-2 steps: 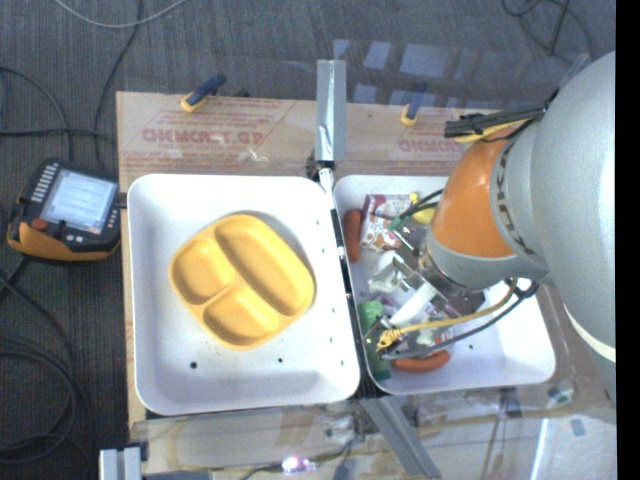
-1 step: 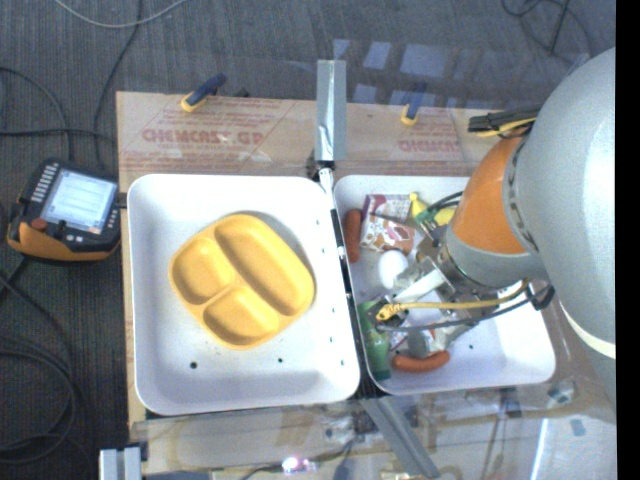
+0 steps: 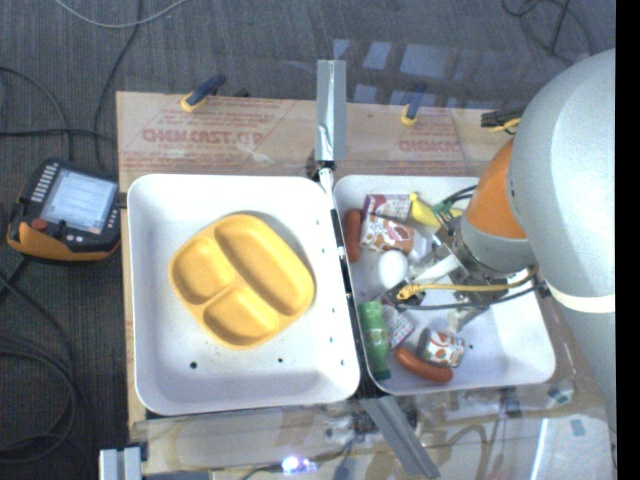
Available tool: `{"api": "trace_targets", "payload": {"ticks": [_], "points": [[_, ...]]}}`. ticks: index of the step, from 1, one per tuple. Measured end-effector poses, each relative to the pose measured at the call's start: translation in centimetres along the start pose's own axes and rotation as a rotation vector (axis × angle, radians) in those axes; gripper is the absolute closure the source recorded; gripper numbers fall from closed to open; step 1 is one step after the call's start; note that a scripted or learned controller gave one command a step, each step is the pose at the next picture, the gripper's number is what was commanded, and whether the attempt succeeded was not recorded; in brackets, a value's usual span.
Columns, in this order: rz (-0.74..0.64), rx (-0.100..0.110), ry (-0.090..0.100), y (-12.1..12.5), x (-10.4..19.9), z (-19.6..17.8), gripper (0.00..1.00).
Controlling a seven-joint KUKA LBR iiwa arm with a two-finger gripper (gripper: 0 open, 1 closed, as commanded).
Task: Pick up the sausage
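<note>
Arm (image 3: 560, 198) over right bin (image 3: 520, 363)

One fixed camera looked down at a slant over the counter (image 3: 250, 128), both white bins (image 3: 160, 368) framed, arm (image 3: 580, 188) entering from right.

Faded red block lettering on the brown board (image 3: 215, 133) under the bins, up and to the left of the gripper (image 3: 415, 286), seems to read "CHEMCAST", with smaller print below too faint to read; similar red print (image 3: 430, 145) above the gripper is illegible; the packet (image 3: 385, 223) labels close to it are blurred.
</note>
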State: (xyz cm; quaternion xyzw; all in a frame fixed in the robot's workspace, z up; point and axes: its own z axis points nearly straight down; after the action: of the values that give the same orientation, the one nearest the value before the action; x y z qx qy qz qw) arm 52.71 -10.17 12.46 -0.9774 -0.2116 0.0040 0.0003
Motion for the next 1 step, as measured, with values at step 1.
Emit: {"api": "trace_targets", "payload": {"ticks": [1], "points": [[0.093,0.000,0.000,0.44,2.40,0.03,0.00]]}}
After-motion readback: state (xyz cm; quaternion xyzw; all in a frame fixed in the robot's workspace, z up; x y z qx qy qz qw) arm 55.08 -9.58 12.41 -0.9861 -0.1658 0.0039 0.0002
